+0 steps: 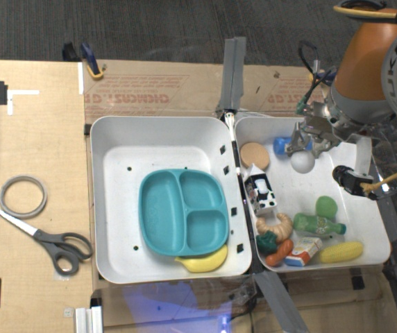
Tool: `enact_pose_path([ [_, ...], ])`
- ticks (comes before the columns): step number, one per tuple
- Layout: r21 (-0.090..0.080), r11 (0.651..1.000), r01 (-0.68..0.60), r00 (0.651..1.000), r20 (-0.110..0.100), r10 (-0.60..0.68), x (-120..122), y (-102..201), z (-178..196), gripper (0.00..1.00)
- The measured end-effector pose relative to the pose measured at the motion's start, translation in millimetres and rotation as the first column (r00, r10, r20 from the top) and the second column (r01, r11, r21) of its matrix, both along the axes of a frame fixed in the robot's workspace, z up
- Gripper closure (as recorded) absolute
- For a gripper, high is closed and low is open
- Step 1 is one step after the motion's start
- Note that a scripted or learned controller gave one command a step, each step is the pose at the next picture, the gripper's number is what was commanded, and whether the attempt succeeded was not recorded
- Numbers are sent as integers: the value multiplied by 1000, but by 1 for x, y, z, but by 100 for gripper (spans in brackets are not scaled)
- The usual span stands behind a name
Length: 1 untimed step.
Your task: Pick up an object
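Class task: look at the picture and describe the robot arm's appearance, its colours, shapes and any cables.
The arm is rounded, with a large orange band above a grey wrist section. Thin green and dark cables loop beside the wrist. The tool is a small grey metal assembly below it.

left bin (108,186): divided plate (183,211) in the middle, banana (204,261) at its near edge, partly under it
right bin (375,214): ball (302,161) at the far side under end effector (308,139); round disc (255,155) left of the ball; croissant (273,223), bottle (318,224), carrot (279,252) near the front
table (39,144): tape roll (23,195) left of the bins, scissors (49,239) just in front of it
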<state>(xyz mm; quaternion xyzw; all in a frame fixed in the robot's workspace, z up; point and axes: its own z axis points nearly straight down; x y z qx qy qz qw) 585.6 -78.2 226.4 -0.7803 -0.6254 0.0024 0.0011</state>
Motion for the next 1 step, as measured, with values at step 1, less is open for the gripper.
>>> enact_pose_path([
  [1,-2,1000,-1,1000,-3,1,0,-1,8,100],
])
